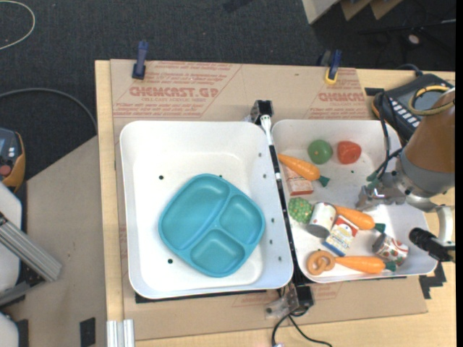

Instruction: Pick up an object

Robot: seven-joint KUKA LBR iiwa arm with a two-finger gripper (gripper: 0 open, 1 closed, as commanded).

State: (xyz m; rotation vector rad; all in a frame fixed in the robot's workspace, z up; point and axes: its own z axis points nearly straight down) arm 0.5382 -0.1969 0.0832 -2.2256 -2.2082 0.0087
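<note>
Carrots [356, 264], a small carton [343, 235] and other toy food lie in the right bin [340, 127], none lifted. Just beyond them the gripper [376, 191] hovers low, its state I cannot tell. Approach looks in hand; next comes a descent onto one item.

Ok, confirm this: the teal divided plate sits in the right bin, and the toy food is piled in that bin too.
Not quite. The camera view shows the teal plate in the left bin. The toy food, such as the carrots, is in the right bin, as you said.
</note>
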